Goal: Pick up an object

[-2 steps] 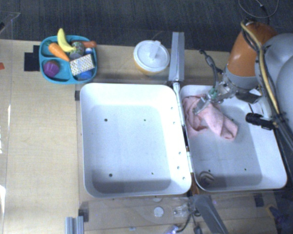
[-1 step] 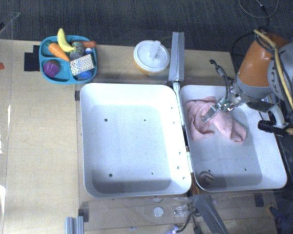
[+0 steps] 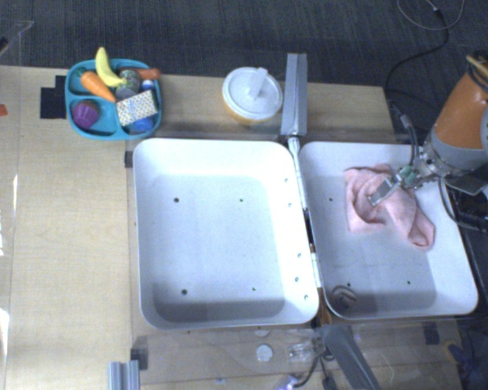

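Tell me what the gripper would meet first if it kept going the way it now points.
Most likely the pink cloth: the gripper angles down and left over it in the right bin. Depth is unclear, so it may already be touching.

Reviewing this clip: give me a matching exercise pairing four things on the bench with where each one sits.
Things:
1. pink cloth
2. gripper
3. blue tray
4. lidded cup

Places:
A. behind the left bin, near the divider
B. far left corner of the bench
C. lying in the right bin
D. down on the cloth

Pairs: 1-C, 2-D, 3-B, 4-A
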